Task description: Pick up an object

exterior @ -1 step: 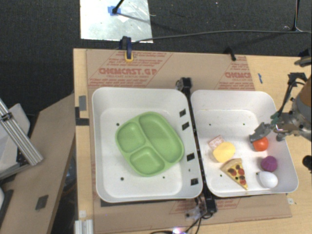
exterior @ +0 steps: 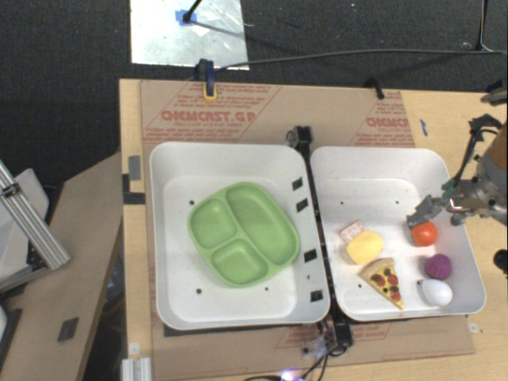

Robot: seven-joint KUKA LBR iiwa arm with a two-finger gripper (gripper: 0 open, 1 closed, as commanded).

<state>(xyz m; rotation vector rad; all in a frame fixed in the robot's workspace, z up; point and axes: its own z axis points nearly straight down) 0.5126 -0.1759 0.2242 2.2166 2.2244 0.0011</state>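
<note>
Objects for picking lay in the right bin (exterior: 381, 169). Bench (exterior: 135, 236) carried two white bins side by side. Left bin (exterior: 171, 213) held a green divided plate (exterior: 242, 232). Right bin held, by size: pizza slice (exterior: 383, 279) near the front wall; yellow lemon (exterior: 364, 247) just behind it; white egg (exterior: 436, 292) in the front right corner; purple ball (exterior: 437, 266) just behind the egg; orange tomato (exterior: 424, 234); small pink-and-white block (exterior: 352, 231) touching the lemon. End effector (exterior: 432, 209) stood just above the tomato, its opening not discernible, nothing seen held.
</note>
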